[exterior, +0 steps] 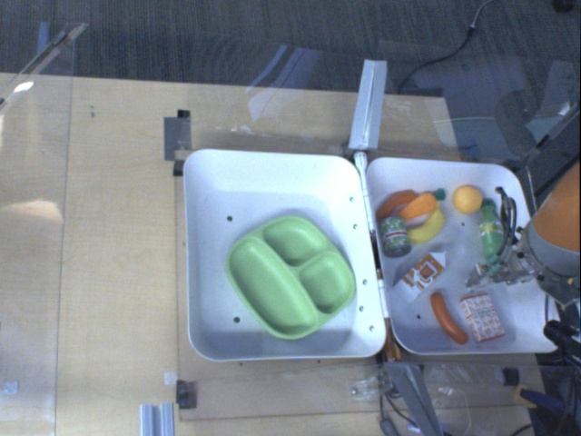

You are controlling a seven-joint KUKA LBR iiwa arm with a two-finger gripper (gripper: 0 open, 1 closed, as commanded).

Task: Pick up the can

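Can lies in the right bin, close to its left wall, just below a cluster of toy food: a red-orange piece, a carrot and a banana that touches or nearly touches the can's right side; the can is dark green with a pale label and appears to lie tilted; the hand sits well to the can's right, near the bin's right wall, over a green bottle, with the arm's orange band at the frame's edge; whether the hand is spread or closed cannot be told; between can and hand lie a small brown-and-white box and, lower, a sausage and a pink patterned block; a lemon rests near the bin's top; the left bin holds a green divided plate; both bins sit on the wooden worktop.
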